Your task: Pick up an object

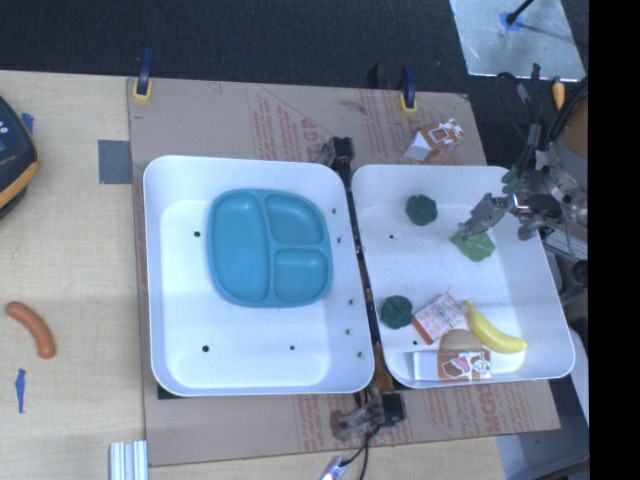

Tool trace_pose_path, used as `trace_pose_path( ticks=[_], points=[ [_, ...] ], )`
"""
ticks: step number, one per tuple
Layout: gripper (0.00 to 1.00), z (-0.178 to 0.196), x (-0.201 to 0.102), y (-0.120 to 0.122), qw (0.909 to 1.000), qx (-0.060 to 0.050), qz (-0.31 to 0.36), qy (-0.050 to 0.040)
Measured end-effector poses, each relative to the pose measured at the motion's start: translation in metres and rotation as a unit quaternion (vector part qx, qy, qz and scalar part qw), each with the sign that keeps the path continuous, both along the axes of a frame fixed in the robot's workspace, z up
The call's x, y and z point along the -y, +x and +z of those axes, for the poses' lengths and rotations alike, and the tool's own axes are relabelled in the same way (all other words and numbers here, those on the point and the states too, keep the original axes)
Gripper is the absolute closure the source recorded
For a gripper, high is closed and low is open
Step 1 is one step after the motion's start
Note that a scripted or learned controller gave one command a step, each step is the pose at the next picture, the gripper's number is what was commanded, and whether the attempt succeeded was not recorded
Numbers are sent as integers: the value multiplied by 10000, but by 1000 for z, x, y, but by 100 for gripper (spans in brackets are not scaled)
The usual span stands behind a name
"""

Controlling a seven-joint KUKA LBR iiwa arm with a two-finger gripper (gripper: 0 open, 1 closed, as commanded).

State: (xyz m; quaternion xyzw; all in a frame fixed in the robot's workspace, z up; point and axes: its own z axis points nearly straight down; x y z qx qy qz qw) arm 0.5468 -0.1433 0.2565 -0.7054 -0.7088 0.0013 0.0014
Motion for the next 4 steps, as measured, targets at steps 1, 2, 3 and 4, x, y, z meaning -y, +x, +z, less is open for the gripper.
trace_pose_path(
  ticks=[1, 2, 3, 4],
  points=[
    [0, -128, 16, 54, 10000, -14, 3, -3],
    [0, -165, -6, 102, 10000, 1, 4, -6],
    [0, -164, 5, 110, 10000, 12, -7, -2],
    [0, -164, -6, 109, 10000, 0, 0, 1]
  ],
)
